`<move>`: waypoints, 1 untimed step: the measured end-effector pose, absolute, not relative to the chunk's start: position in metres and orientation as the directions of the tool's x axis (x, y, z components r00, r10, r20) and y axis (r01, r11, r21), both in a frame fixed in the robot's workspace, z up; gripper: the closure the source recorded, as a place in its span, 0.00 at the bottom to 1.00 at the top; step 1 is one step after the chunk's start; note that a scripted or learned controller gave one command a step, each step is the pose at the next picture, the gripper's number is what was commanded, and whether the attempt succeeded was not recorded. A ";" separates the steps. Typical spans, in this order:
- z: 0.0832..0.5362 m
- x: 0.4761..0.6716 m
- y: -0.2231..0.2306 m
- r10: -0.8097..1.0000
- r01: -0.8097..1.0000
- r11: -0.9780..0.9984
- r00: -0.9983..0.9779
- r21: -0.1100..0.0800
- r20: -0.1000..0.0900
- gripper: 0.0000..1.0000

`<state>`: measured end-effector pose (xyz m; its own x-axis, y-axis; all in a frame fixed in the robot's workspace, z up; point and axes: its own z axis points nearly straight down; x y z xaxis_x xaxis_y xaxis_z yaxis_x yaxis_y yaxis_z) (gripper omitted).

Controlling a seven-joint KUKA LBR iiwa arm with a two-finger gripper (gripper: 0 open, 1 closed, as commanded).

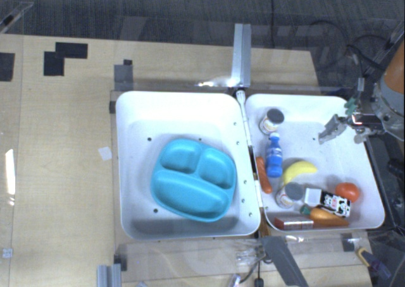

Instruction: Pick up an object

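Note:
The right bin (316,105) holds several small objects. Among them are a blue bottle (274,158), a yellow banana (299,170), a round tin (274,119) near the back, a second tin (291,194), an orange-red ball (348,191) and a black-and-white box (332,201). My gripper (345,133) hangs over the bin's right back part, above bare white floor. Its fingers are spread, with nothing between them. It is to the right of the bottle and behind the banana.
The left bin (136,153) holds a blue divided plate (193,178). A metal divider rail (247,153) runs between the bins. An orange carrot-like piece (262,175) lies along the right bin's left wall, and another (326,216) lies by a red pen (291,222) at its front.

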<state>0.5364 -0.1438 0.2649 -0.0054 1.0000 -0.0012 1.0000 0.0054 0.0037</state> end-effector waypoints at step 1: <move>0.276 0.538 -0.143 1.000 1.000 0.010 -0.010 0.010 -0.002 1.00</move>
